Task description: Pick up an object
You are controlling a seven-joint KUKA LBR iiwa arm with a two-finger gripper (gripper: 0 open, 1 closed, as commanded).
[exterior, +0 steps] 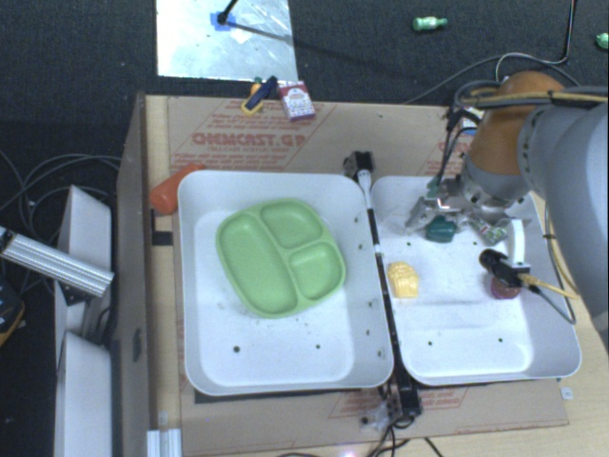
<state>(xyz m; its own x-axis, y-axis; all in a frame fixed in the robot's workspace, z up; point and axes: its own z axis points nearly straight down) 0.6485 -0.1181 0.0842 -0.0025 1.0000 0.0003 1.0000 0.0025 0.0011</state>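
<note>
A green divided plate (281, 256) lies in my left bin (205, 350). In the right bin (476, 355), a yellow toy (403, 280) sits near the divider. My claw (440, 215) hovers over a teal object (442, 228); its spread I cannot tell. A dark red object (502, 282) lies rightmost.

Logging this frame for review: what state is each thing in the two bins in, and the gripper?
Green divided plate: flat in the left bin, right way up.
Yellow object: lying loose in the right bin, near the divider.
Teal object: directly under the gripper; grasp unclear.
Dark red object: resting by the right bin's right side.
</note>
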